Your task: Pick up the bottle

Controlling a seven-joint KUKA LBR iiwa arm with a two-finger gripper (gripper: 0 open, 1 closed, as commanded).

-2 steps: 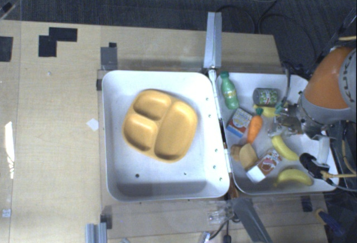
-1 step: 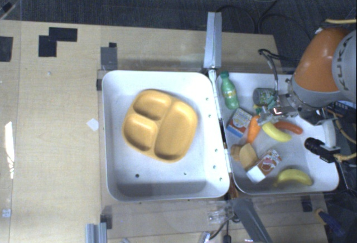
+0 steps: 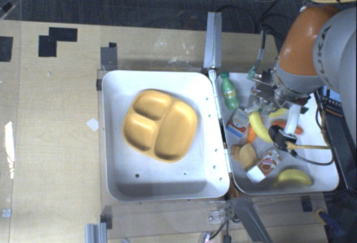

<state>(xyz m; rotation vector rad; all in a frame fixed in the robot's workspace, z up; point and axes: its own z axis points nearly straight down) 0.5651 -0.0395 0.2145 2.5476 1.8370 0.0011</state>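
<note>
The bottle [image 3: 228, 92] is green with a pale cap and lies along the far left wall of the right bin [image 3: 329, 183]. My gripper [image 3: 261, 101] hangs over the middle of that bin, a short way to the right of the bottle and apart from it. It hovers just above a yellow banana [image 3: 259, 126]. I see nothing held in it.
A large yellow bread-shaped object [image 3: 160, 124] lies in the left bin [image 3: 120, 180]. The right bin also holds a small carton [image 3: 239, 121], an orange piece [image 3: 251, 135], a brown lump [image 3: 246, 154], a red-and-white pack [image 3: 265, 165] and a second banana [image 3: 294, 178].
</note>
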